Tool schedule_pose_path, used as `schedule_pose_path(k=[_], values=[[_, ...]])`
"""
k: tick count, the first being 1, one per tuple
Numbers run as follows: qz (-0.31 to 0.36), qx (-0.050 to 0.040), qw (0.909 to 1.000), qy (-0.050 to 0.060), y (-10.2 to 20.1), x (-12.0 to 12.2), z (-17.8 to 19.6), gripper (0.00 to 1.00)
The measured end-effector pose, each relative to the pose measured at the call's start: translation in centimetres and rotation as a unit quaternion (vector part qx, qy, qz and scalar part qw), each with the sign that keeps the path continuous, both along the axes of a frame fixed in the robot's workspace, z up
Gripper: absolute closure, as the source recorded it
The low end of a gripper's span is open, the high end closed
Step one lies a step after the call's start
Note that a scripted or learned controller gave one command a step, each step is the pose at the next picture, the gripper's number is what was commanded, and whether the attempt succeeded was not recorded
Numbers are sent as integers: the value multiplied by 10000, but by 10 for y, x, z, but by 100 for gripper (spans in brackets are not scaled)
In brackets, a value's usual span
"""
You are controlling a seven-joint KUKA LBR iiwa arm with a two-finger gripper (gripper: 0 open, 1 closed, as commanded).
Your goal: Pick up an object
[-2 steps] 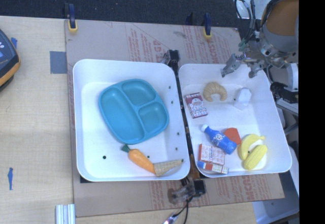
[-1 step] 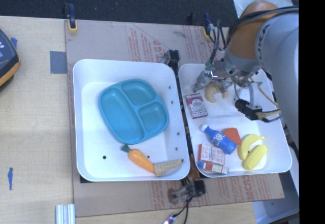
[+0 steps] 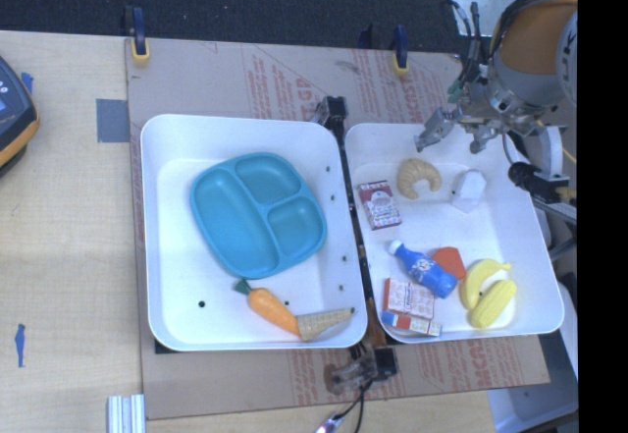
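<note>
A slanted overhead view shows a wooden bench with a cardboard sheet (image 3: 245, 78) under two shallow white bins set side by side. The left bin (image 3: 157, 225) holds a blue divided plate (image 3: 257, 213) at its middle, and along its near edge a toy carrot (image 3: 270, 308) lies touching a tan cone-shaped piece (image 3: 324, 323). The right bin (image 3: 535, 235) holds a tan croissant (image 3: 419, 177) toward its far side, with a small white object (image 3: 470, 188) just to its right. A small red packet (image 3: 379, 204) lies to the left of the croissant, near the bin's left wall. Nearer the viewer, a blue and white bottle (image 3: 423, 269) lies on its side, touching an orange-red piece (image 3: 451, 262) on its right. A yellow banana bunch (image 3: 488, 292) sits at the near right, and a red and white box (image 3: 410, 307) at the near left corner. The grey and orange arm (image 3: 535, 33) reaches in from the right, and its gripper (image 3: 456, 130) hangs above the far edge of the right bin, fingers spread apart and holding nothing, just beyond the croissant. A dark device (image 3: 12, 112) lies at the far left edge of the bench.
</note>
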State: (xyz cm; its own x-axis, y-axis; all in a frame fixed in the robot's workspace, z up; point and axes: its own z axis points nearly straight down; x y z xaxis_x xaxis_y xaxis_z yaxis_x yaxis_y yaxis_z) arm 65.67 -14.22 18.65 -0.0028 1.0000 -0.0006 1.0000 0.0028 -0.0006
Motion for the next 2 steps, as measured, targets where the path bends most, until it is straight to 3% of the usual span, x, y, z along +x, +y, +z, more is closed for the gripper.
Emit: schedule_pose_path(k=[1,2], values=[[14,1,10000,17,44,-1,-59,0],[-6,-2,10000,-3,-36,0,47,0]])
